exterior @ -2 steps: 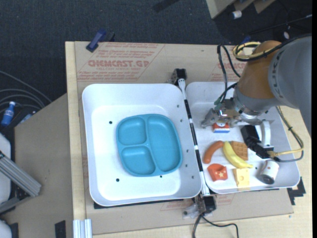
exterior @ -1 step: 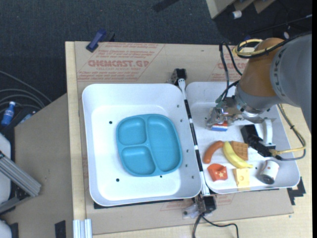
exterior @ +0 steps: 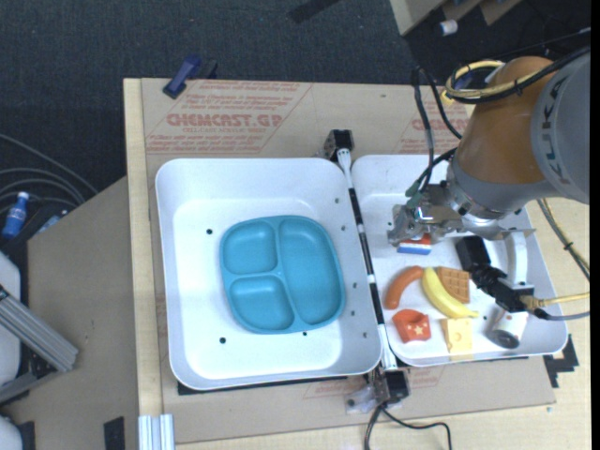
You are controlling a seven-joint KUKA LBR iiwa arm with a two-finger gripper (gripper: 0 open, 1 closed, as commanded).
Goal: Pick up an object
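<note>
I have the end effector [exterior: 419, 221] low in the right bin [exterior: 539, 340], at about ten o'clock from the toy food. I cannot tell its state from here. Just beneath it lies a small blue-and-red object [exterior: 413, 247]. The banana [exterior: 442, 293], orange sausage [exterior: 403, 284], waffle [exterior: 456, 282], red piece [exterior: 412, 325] and cheese [exterior: 458, 334] crowd together at five o'clock. My worry: the items sit so close that a descent could nudge neighbours or clamp nothing. The blue plate [exterior: 280, 273] sits in the left bin [exterior: 178, 195].
</note>
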